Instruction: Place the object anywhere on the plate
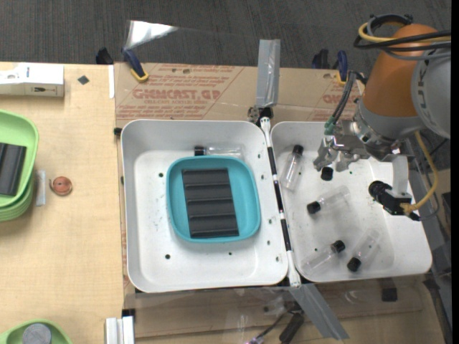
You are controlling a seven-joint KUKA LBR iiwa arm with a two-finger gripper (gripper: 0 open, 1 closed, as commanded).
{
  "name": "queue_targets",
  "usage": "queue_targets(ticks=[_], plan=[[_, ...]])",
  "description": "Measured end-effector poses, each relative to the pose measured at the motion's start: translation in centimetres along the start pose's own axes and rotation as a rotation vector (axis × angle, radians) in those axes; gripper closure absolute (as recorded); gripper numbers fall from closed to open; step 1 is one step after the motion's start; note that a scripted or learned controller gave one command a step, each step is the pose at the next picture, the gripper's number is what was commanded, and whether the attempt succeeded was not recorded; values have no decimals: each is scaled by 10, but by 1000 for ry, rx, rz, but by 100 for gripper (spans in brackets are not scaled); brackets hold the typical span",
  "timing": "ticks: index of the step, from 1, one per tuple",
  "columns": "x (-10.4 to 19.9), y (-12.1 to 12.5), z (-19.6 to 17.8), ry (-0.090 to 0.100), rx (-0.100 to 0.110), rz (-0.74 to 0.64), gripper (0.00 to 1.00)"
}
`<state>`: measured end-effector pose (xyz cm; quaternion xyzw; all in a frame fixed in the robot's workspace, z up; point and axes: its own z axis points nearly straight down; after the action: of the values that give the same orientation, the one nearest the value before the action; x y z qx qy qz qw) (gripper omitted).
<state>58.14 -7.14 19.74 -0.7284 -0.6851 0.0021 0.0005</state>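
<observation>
A teal square plate (176, 208) lies in the left bin (140, 249) with a black ridged block (210, 199) resting on it. Just behind the plate lies a clear vial (215, 150) with a black cap. Several more clear, black-capped vials are scattered in the right bin (409, 256), for example one near its left wall (293, 166) and one in its middle (324, 202). My gripper (326, 165) hangs low over the right bin's upper part, with a small black cap (326, 173) right at its tip. I cannot tell whether that cap is held.
The arm's orange band (391, 77) and cables (391, 196) overhang the right bin's far right side. On the wooden bench to the left stand a green tray (21, 145), a white box (32, 79) and a small red disc (62, 185). Cardboard (186, 92) lies behind the bins.
</observation>
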Motion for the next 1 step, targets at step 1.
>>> queue_targets(ticks=[1], plan=[[58,-3,-22,0,-2,-97,100]])
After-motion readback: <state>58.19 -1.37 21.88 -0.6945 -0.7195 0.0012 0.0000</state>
